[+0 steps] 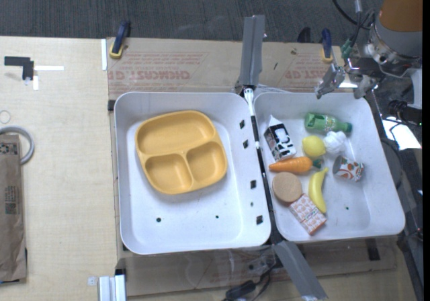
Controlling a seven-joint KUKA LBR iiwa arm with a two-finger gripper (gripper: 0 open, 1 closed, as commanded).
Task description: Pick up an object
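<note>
In the left bin (127,179), a yellow divided plate (181,150) lies toward the far side. In the right bin (386,185), a black-and-white carton (279,141), carrot (291,165), round cookie (287,187), lemon (314,146), banana (317,191) and green bottle (326,122) cluster left of centre. Above the right bin's far right corner hangs the gripper (344,86), fingers spread, pinching nothing.

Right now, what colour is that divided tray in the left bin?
The divided tray is a plain yellow-orange, seen clearly in the camera view.
</note>
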